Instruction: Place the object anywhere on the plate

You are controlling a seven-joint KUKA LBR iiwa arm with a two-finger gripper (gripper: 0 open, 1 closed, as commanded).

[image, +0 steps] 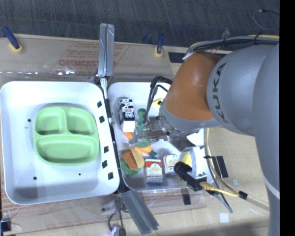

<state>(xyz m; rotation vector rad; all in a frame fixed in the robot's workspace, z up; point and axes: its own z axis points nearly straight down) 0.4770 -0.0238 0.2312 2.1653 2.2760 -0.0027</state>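
Object not singled out; candidates are toy foods heaped in right bin (117, 132): burger-like piece (133, 158), small carton with red label (154, 170), black-and-white carton (126, 108). Label text too small to read. My hand (143, 128) sits low over that heap, near bin's left wall; can't tell if it's spread or pinching. "KUKA" reads on my grey arm (246, 77). Green three-compartment plate (67, 134) lies in left bin (19, 181), white floor open around it. Both bins touch at divider on bench (54, 53).

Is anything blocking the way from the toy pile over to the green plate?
The plate lies in the left bin, the toys in the right bin under the gripper. Between them stand the two bins' adjoining walls; nothing else visible.
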